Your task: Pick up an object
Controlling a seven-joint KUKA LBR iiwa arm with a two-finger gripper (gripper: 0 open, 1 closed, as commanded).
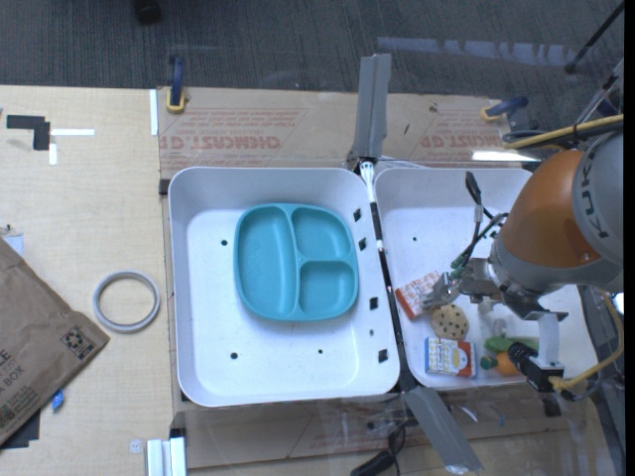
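Observation:
My gripper [444,291] hangs low in the right bin [417,211], at the end of the grey arm with the orange band [554,216]. Its tip is at the right end of a red and white packet [415,294] lying near the bin's left wall. Just below the tip lies a round brown cookie with dark spots [449,321]. A small orange and white box [448,356] rests at the bin's front. To the right of the box sits a green and orange piece [506,353], partly hidden by the arm. A white piece [493,315] shows under the wrist.
The left bin [198,266] holds a teal divided plate [296,262]. A grey tape ring [126,299] and a brown cardboard box [35,335] lie on the wooden bench to the left. A black cable [476,211] runs over the right bin's back.

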